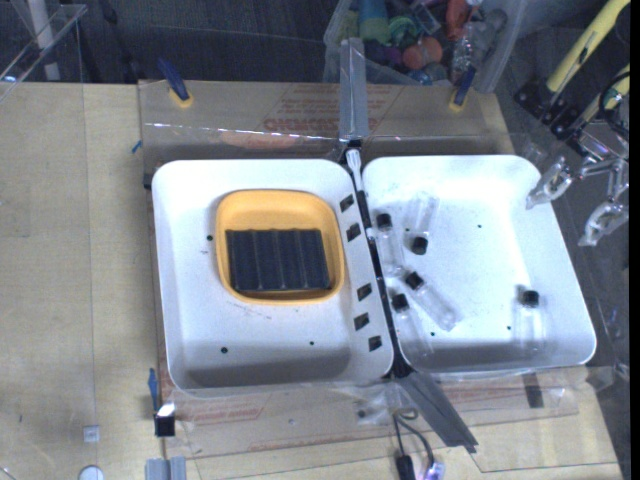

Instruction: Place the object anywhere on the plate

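Observation:
A yellow plate (228, 230) with rounded corners lies in the left white bin (185, 318). A dark ribbed rectangular object (279, 260) rests flat on the plate and covers most of its middle. My gripper (570, 208) hangs at the far right, over the right rim of the right white bin (560, 343), well away from the plate. Its metal fingers (545, 184) stand apart, open, with nothing between them. Several clear vials with black caps lie in the right bin, such as one (421, 218) near the middle and another (528, 313) at the front right.
A raised divider with black clips (361, 260) separates the two bins. A clear box of colourful toys (420, 13) stands behind the bins. Blue clamps (178, 90) hold the back board. Cables and yellow-black gear (585, 43) crowd the right rear.

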{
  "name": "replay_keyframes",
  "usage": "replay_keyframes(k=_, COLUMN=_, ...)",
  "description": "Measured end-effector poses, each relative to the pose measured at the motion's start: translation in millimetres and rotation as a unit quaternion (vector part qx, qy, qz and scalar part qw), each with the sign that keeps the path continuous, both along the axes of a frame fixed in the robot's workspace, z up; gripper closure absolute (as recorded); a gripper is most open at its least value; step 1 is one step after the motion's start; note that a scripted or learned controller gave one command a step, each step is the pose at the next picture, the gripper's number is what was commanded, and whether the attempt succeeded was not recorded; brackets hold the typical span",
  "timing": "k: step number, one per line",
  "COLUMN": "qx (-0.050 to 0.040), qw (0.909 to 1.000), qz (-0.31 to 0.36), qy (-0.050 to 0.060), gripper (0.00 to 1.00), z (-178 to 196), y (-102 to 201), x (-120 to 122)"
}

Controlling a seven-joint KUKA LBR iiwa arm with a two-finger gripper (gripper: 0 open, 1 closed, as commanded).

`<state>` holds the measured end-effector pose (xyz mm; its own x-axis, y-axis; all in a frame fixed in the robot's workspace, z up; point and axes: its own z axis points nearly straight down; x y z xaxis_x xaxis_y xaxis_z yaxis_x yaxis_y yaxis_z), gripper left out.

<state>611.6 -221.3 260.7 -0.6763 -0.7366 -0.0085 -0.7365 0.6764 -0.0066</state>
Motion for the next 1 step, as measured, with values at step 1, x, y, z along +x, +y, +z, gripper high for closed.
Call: replay_keyframes(k=1, qx=-0.0007, qw=0.9928, qz=0.12, qy=0.0, gripper=0.0, z=1.5, y=0.8, x=6.0)
